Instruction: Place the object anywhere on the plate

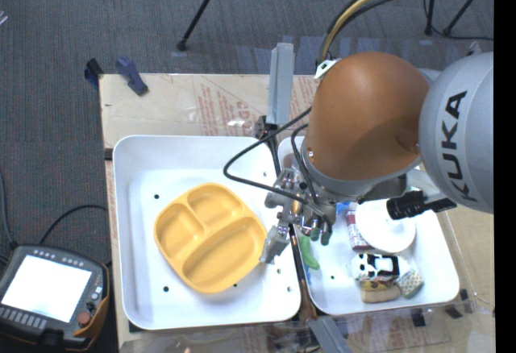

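KUKA's orange band (367, 114) hides much of the right bin (448, 263); whether the claw (278, 242) beside the yellow plate (211, 237) grips anything is unclear.

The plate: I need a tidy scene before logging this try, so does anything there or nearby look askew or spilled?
Nothing looks spilled or damaged. The yellow plate lies flat but turned at a slant in the left bin. The gripper hangs at the plate's right edge.

A bench (161, 105) bears 2 shallow white bins (133, 263) side by side
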You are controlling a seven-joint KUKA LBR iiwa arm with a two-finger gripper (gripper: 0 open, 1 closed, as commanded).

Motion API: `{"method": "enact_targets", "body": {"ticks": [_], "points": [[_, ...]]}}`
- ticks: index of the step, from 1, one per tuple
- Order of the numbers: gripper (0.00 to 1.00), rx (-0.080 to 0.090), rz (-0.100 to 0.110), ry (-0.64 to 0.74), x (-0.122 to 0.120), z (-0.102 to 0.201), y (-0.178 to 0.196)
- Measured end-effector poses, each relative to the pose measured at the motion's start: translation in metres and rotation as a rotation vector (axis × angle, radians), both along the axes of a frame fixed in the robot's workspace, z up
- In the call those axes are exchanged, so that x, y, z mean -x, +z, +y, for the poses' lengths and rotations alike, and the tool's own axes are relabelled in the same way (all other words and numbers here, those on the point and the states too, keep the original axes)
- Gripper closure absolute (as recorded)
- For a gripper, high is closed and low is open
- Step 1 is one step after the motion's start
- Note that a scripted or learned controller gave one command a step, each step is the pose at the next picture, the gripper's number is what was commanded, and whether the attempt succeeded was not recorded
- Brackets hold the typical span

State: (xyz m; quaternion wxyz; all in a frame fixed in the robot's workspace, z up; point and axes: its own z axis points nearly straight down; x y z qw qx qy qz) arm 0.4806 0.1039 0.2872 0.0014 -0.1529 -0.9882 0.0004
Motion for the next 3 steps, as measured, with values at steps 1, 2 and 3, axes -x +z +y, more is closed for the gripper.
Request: {"method": "enact_targets", "body": {"ticks": [1,2,3], "points": [[1.00,-0.001,0.002,-0.007,-0.0013,-0.0018,0.0087],[0.00,0.000,0.002,-0.008,-0.0013,-0.0021,0.0084],[1.00,-0.001,0.004,-0.013,-0.0025,-0.0032,0.0172]]}}
